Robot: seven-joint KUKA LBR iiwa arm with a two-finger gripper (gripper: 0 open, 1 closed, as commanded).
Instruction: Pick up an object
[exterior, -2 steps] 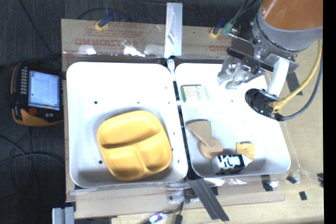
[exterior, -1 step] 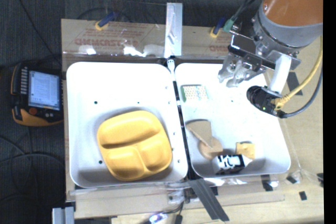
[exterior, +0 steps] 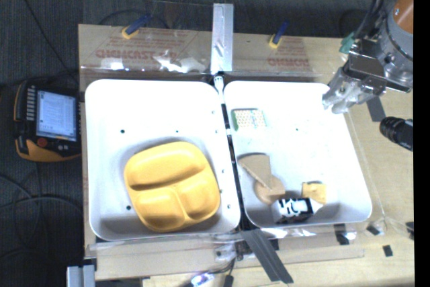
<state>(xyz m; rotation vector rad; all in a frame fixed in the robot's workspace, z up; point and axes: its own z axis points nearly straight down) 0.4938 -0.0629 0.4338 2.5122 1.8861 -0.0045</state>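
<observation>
Camera view looks down on two white bins side by side. The left bin [exterior: 107, 111] carries a yellow divided tray [exterior: 172, 183], lying flat toward its near side. The right bin [exterior: 322, 144] holds the small pickable things: a green-and-white dotted card [exterior: 249, 119] at its far left, a tan wooden spoon-like piece [exterior: 261, 179] near the middle, and at the near wall a black-and-white item [exterior: 293, 208] touching a small yellow block [exterior: 314, 192]. They lie loose and scattered, probably so that any of them can serve as the target.

The arm comes in from the right, its gripper [exterior: 338, 96] hanging over the far right rim of the right bin, well apart from every object. Nothing sits between its fingers; their spread I cannot tell.
</observation>
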